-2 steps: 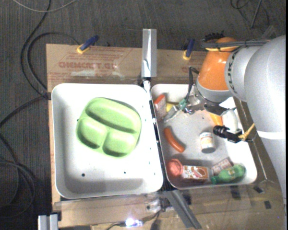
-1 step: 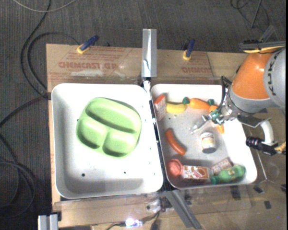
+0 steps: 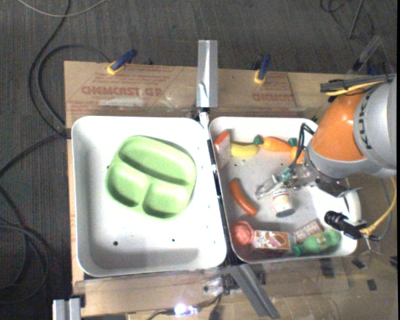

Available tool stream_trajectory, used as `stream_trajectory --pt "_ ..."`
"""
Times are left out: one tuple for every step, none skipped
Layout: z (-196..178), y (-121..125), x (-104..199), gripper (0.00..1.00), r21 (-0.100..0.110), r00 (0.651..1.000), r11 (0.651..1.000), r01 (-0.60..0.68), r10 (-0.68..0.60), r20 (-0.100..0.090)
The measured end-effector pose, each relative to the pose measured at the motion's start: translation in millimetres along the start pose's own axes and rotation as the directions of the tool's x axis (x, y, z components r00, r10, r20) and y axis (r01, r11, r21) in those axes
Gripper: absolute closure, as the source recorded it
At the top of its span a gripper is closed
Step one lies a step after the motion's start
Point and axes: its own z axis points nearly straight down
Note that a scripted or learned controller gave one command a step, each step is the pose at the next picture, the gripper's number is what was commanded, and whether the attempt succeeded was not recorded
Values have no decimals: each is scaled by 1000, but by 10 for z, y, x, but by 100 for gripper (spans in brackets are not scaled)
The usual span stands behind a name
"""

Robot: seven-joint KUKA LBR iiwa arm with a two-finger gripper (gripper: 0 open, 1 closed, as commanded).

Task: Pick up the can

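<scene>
Two shallow white bins sit side by side on a cardboard-covered bench. Nearest the camera, along the front wall of the right bin [image 3: 221,199], lie a red round item [image 3: 242,233], a red-and-brown carton [image 3: 272,241] on its side, and a green object [image 3: 318,242] beside it. Next back, mid-bin: a reddish sausage [image 3: 243,197] set on a diagonal, and just to its right a small white can [image 3: 283,202] with a label, tilted, resting on the bin floor. The gripper [image 3: 280,180] hangs directly over the can's far end, its metal fingers [image 3: 267,188] spread moderately, with nothing seen clamped between them; whether they touch the can cannot be told. The grey arm [image 3: 350,142] with its orange band enters from the right. Farther back, against the rear wall: a yellow banana [image 3: 244,151] and an orange carrot [image 3: 277,144]. The left bin [image 3: 87,179] holds one large green moulded form [image 3: 151,176]. Beyond the bins, two blue-and-yellow clamps [image 3: 121,61] pin the cardboard.
</scene>
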Motion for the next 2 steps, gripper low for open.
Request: stream_trajectory --pt "-98 22 9 100 -5 1000 1000 1 -1 -1" --pt "-1170 671 420 100 14 990 990 -138 138 -2"
